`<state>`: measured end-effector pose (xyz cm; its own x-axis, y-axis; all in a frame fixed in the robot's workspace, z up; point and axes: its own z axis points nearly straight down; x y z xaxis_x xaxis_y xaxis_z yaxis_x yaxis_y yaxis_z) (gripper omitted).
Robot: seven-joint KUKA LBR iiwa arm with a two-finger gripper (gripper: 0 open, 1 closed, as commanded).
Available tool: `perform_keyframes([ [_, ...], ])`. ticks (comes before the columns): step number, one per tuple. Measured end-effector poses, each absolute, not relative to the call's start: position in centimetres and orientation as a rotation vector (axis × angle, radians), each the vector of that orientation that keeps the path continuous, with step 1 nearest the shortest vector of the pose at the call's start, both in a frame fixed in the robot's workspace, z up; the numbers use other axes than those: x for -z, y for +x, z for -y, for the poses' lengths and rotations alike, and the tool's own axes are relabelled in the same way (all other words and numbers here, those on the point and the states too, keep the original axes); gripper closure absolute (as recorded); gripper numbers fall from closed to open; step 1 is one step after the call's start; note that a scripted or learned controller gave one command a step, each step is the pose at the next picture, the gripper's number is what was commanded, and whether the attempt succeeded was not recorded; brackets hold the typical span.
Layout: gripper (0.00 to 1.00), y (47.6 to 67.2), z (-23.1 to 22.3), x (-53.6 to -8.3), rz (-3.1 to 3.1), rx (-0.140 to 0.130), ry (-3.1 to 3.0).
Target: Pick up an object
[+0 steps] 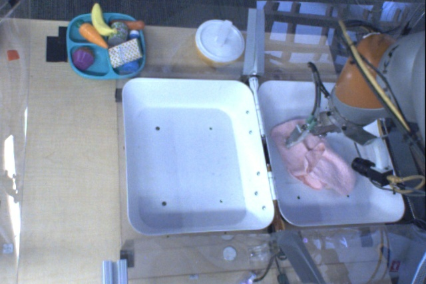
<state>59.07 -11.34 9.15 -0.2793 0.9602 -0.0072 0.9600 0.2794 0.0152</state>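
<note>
A crumpled pink cloth [313,159] lies in the right bin [333,209], spread from its middle toward the lower right. My gripper [301,132] reaches in from the right and sits low over the cloth's upper left part, its tips at or touching the fabric. The grey arm with its orange band [363,80] rises behind it at the right.
The left bin [193,156] lies beside the right one. A blue tray [106,43] of toy food stands at the back left. A white lidded container [219,41] sits behind the bins. Cables and a metal frame crowd the back right.
</note>
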Motion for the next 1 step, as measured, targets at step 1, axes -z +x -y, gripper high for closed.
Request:
perform_keyframes([
  [1,1.00,59.39,11.39,-10.44,-2.493,-0.017,1.868],
])
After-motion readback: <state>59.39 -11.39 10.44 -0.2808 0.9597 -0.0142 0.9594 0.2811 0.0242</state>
